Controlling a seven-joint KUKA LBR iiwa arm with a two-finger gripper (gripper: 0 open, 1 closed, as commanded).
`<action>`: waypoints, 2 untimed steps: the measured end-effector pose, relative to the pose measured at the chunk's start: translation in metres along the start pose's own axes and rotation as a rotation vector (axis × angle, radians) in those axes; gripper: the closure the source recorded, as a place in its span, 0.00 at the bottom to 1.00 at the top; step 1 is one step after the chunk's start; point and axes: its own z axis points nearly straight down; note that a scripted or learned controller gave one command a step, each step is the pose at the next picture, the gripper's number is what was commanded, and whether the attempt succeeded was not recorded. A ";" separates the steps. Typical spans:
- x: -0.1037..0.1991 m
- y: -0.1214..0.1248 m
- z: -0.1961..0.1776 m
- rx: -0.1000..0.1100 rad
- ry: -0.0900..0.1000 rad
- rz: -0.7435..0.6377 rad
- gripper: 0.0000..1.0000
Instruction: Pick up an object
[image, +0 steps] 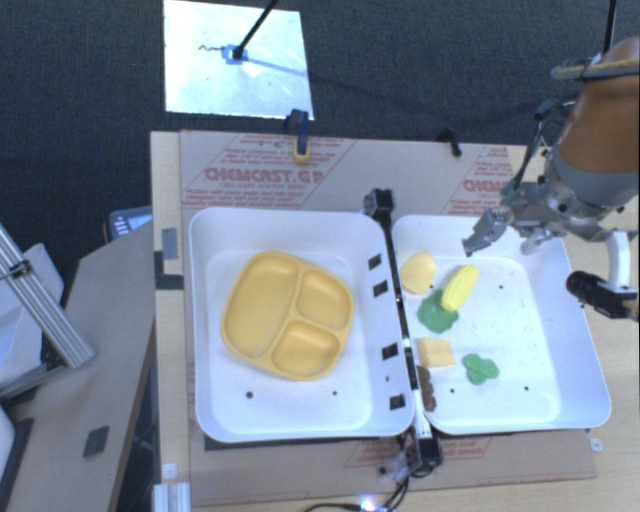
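Nothing is picked up yet: the gripper (503, 232) hangs empty, fingers spread, over the right bin's (560, 400) far edge, just beyond the corn cob (459, 287) lying inside.

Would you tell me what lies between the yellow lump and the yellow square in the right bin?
In the camera view, a green leafy piece lies between the yellow lump and the yellow square.

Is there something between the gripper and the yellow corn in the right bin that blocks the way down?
Nothing visible does. The gripper hangs above the right bin's far edge, and the corn lies just below it in the view. The green leaf touches the corn's near end, on the side away from the gripper.
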 end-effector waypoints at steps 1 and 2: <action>-0.073 -0.051 0.061 0.004 0.000 0.008 0.00; -0.114 -0.106 0.163 0.011 0.001 0.009 0.00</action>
